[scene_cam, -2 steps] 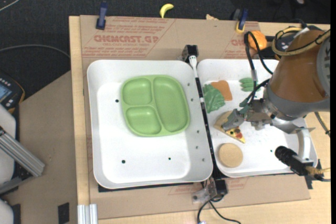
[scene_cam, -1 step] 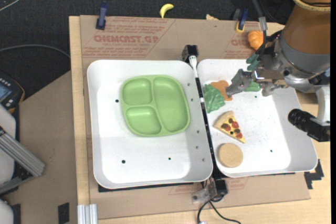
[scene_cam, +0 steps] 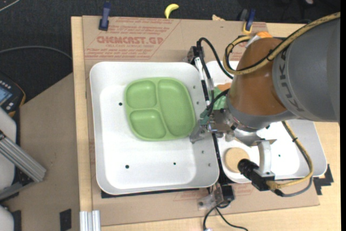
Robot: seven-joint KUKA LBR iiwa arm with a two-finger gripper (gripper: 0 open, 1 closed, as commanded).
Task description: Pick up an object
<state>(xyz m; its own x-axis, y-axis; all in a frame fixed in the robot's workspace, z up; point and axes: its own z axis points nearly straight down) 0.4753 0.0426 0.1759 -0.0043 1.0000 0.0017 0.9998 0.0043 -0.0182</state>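
Your green divided plate (scene_cam: 160, 109) lies in the left bin (scene_cam: 108, 143), toward its far right part, with the gripper (scene_cam: 204, 126) at the plate's right edge by the bin's right wall, beside the right bin (scene_cam: 303, 159).

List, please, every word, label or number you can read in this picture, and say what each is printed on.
"CHEMCAST. G P" in large red letters on the brown board behind the left bin.
Smaller red lines above and below it: too blurred to read.
"KU", cut off, on the grey arm.
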